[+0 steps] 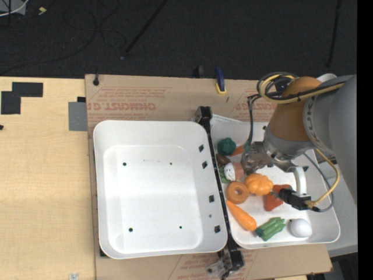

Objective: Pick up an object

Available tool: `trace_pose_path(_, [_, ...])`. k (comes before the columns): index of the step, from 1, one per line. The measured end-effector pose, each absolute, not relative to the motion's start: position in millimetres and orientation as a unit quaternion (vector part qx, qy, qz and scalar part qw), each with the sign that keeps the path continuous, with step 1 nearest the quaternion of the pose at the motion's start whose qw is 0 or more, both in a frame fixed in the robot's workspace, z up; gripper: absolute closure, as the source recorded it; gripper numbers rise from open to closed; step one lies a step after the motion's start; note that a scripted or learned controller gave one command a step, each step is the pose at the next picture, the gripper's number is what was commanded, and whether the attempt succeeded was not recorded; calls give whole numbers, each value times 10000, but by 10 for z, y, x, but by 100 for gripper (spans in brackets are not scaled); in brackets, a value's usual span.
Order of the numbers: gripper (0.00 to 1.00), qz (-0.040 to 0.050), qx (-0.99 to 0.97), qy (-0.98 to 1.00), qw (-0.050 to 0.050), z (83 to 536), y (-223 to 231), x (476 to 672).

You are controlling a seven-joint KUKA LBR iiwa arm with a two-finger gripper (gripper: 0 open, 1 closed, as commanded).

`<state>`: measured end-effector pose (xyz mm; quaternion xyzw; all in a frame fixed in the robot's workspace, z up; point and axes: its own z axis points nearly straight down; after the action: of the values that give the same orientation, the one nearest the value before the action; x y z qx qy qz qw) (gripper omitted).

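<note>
Toy food lies heaped in the right bin [326, 233]: an orange pepper [259, 184], a ring-shaped orange doughnut [237, 192], a carrot [242, 215], a green vegetable [270, 228], a white egg [300, 228], a red piece [273, 202] and a dark teal piece [227, 146]. The gripper [252, 163] is down among them, just above the pepper, though I cannot tell how it is set. The left bin [111, 238] sits alongside on the surface [41, 185].
</note>
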<state>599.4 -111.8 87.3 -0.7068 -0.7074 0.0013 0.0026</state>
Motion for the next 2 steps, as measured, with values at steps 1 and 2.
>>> trace_pose_path(1, [100, 10, -7076, -7066, 8, 873, -1360, 5996])
trace_pose_path(2, [100, 2, -7064, -7078, 9, 874, -1185, 6095])
